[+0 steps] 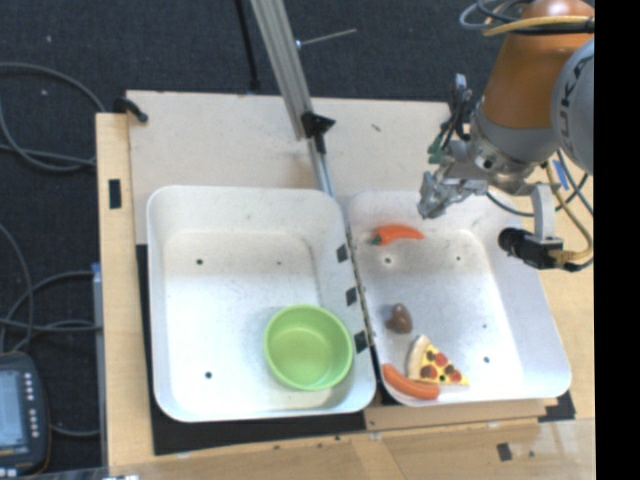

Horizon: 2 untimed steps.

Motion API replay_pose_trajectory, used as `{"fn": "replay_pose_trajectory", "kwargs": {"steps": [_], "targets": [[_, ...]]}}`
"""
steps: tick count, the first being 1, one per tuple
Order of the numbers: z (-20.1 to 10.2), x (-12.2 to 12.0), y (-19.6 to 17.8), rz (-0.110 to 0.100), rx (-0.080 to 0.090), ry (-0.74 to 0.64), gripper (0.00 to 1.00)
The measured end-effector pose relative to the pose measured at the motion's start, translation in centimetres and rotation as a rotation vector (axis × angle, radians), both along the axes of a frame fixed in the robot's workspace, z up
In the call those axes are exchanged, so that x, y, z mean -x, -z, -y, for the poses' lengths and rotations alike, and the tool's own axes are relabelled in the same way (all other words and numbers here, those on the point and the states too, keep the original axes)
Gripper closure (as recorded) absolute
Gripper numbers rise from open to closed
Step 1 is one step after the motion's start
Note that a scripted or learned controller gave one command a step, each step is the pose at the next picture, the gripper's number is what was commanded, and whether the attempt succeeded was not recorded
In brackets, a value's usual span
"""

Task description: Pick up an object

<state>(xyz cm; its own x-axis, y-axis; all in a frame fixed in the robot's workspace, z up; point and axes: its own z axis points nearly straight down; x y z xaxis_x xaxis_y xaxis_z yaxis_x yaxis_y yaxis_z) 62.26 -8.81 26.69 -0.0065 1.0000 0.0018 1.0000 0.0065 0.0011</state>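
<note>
Carrot (398, 234) in right bin (520, 308), near jaws (432, 206); jaw state unclear.

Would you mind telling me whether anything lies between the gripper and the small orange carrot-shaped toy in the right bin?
Nothing visible does. The gripper hangs over the right white bin's far edge, and the orange carrot-shaped toy lies just beside it, with bare bin floor between.

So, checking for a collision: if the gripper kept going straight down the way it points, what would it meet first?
Probably the white right-hand bin at its far rim, close beside the small orange carrot-shaped toy; the two-finger gripper hangs just right of it, though depth is unclear.
</note>
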Motion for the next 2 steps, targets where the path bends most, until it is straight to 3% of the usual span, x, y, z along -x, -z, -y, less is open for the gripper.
{"fn": "replay_pose_trajectory", "kwargs": {"steps": [2], "targets": [[-9.3, 4.8, -0.7, -0.001, 0.0, -0.001, 1.0]]}}
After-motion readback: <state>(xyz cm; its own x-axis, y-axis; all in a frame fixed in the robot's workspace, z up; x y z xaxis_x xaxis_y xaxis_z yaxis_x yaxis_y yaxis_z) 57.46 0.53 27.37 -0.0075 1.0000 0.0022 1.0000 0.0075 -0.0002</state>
